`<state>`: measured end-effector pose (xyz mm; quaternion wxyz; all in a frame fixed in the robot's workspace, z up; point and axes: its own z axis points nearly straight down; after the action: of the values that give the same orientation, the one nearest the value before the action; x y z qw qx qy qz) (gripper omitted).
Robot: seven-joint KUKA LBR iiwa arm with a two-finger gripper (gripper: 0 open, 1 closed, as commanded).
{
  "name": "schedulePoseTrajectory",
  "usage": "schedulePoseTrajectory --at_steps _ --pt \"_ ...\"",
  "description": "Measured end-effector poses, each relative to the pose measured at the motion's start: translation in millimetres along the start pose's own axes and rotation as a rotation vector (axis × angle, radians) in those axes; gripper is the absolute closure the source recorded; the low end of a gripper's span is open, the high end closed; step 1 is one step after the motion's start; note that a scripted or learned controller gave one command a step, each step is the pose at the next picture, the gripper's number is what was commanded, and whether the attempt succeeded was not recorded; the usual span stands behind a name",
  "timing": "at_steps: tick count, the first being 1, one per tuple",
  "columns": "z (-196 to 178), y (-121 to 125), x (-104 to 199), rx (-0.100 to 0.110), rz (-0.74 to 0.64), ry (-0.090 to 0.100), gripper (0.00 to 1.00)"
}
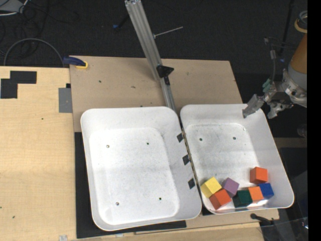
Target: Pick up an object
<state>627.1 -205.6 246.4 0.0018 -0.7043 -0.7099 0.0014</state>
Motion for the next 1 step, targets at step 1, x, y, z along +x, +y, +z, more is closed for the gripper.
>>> schedulePoseTrajectory --at_steps 1 --pt "-9.8 0.3 0.2 0.001 -0.006 0.0 1.0"
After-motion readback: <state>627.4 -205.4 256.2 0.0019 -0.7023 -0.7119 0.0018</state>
